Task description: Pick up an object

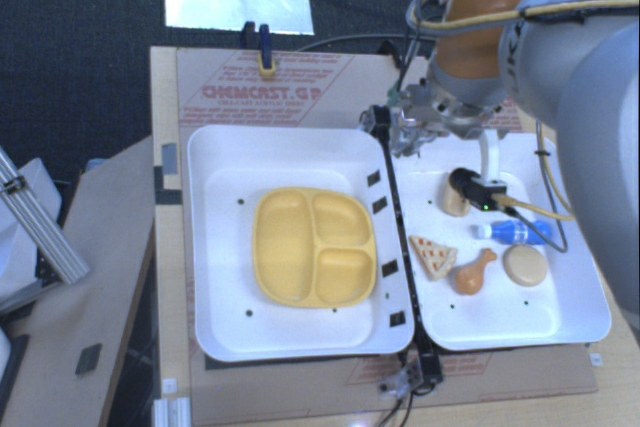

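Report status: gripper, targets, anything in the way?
Gripper at the bins' far edge, by the divider. Pizza slice, drumstick, blue bottle loose in right bin. Yellow tray in left bin, no obstruction.

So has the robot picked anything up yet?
Not yet. Done: nothing. The pizza slice, drumstick, round bun and blue bottle all lie in the right bin, and the yellow plate lies in the left bin. In hand: the gripper hangs near the right bin's far left corner, with no toy seen in it. Left: grab one and lift.
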You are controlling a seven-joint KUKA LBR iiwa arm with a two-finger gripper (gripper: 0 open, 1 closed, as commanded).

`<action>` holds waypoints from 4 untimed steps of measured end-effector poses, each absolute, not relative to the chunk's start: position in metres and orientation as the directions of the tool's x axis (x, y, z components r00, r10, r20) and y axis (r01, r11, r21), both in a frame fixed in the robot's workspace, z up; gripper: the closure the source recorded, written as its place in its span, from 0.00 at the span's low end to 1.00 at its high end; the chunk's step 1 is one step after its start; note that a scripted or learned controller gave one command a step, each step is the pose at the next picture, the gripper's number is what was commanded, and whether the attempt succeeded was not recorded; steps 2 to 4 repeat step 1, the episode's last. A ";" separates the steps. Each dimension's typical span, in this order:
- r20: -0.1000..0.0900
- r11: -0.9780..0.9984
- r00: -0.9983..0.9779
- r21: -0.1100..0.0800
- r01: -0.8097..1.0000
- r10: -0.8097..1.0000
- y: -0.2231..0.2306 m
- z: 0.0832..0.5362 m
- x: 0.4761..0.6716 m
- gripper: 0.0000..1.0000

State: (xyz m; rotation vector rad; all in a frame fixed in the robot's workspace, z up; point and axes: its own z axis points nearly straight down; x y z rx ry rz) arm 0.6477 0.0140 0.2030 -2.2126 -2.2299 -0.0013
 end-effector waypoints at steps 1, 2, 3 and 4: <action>0.001 0.007 -0.007 0.003 1.000 1.000 0.064 0.222 0.648 1.00; 0.001 0.007 -0.007 0.003 1.000 1.000 0.064 0.222 0.648 1.00; 0.001 0.007 -0.007 0.003 1.000 1.000 0.064 0.222 0.648 1.00; 0.001 0.007 -0.007 0.003 1.000 1.000 0.064 0.222 0.648 1.00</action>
